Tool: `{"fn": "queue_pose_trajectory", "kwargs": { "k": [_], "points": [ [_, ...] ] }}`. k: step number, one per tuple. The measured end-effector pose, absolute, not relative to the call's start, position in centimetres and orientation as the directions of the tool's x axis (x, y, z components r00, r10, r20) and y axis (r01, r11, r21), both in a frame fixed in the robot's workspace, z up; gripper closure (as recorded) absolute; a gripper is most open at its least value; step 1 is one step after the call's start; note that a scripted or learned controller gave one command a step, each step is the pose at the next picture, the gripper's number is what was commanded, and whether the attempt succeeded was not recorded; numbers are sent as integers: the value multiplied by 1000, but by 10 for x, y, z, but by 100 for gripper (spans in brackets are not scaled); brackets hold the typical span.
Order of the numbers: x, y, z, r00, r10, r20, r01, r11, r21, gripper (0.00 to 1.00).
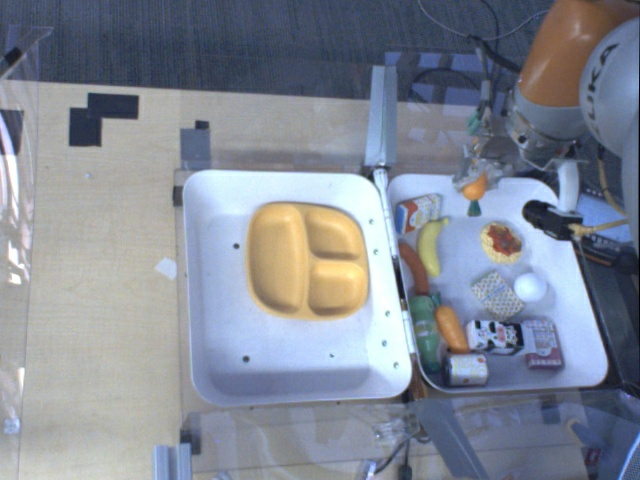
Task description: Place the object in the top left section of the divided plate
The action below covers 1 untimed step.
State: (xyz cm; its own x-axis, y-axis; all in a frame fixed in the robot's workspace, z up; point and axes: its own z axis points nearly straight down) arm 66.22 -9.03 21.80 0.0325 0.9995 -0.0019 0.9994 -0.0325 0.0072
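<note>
Arm (585, 58) reached in from the right, wrist above the far rim of the right bin (590, 363). Gripper (476, 173) hung over that bin's far left corner, its fingers clenched on a small orange carrot-like object (475, 187) with a dark green tip (474, 208); the object's long axis ran roughly up and down, green end pointing down toward the bin floor. The piece sat just beside the rail (379, 118) between the bins, so little room there. Left bin (210, 348) held the yellow divided plate (305, 258) near its middle, white floor open on all sides, widest along the near edge. Plate's top left section (277, 253) lay bare. Right bin was crowded: banana (431, 245), white egg (529, 288), small pizza (502, 241), can (466, 369), milk carton (497, 337).
</note>
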Motion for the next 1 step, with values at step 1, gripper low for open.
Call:
{"fn": "queue_pose_trajectory", "kwargs": {
  "k": [1],
  "points": [
    [649,-82,248,73,997,0,997,-73,8,100]
  ]
}}
